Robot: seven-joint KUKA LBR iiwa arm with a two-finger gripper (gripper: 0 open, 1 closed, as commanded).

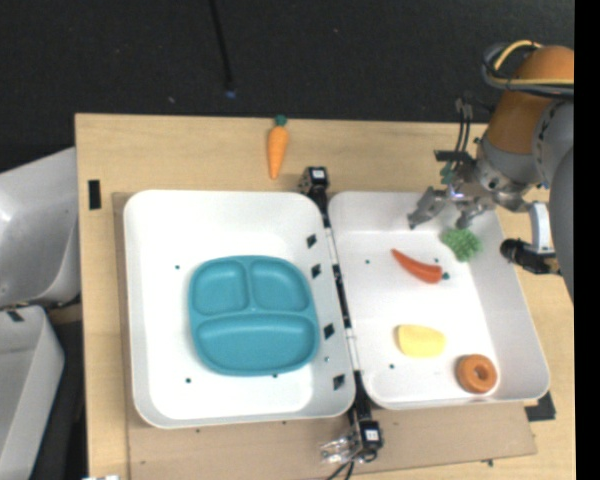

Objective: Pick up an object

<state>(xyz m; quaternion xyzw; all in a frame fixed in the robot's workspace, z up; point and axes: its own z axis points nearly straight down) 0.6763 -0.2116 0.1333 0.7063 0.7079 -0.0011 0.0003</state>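
Hovering at the far right corner of the right bin (380, 388), gripper (448, 204) with fingers spread, pinching nothing, a green leafy piece (462, 242) just beside it. Lying mid-bin, red chili pepper (417, 265), long axis slanting from upper left down to stem end at lower right. Plenty of bare floor around it; yellow piece (420, 340) and brown doughnut (476, 373) nearer the front rim.
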